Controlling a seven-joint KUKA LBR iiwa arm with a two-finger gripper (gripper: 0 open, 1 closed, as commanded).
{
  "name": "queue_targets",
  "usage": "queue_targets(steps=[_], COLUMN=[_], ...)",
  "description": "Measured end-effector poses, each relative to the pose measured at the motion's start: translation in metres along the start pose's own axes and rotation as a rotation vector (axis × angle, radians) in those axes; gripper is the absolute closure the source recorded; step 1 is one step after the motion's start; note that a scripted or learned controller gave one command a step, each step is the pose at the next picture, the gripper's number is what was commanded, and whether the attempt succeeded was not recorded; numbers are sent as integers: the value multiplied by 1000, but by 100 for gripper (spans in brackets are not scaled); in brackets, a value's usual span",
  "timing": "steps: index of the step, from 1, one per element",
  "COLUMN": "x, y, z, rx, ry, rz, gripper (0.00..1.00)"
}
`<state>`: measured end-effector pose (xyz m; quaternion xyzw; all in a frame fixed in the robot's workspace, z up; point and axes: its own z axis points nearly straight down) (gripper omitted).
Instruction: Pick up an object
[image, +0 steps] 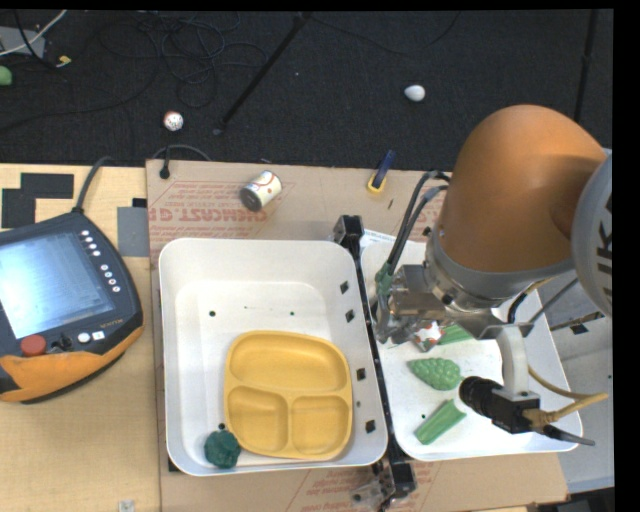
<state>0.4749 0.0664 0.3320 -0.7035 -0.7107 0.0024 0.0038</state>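
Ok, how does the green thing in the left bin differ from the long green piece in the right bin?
The dark green lump is rounded and squat; the green stick is long, straight-sided and lies at a slant. The lump is a deep, bluish green; the stick is a brighter, lighter green. The lump sits in the left bin's front corner against the yellow divided tray; the stick lies beside a black part of the arm. Both rest flat on white bin floors.
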Motion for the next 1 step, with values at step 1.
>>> queue_targets(steps=[1], x=[-50], y=[0], z=[-63], rx=[-12], ry=[-3], rz=[14], gripper=[100])
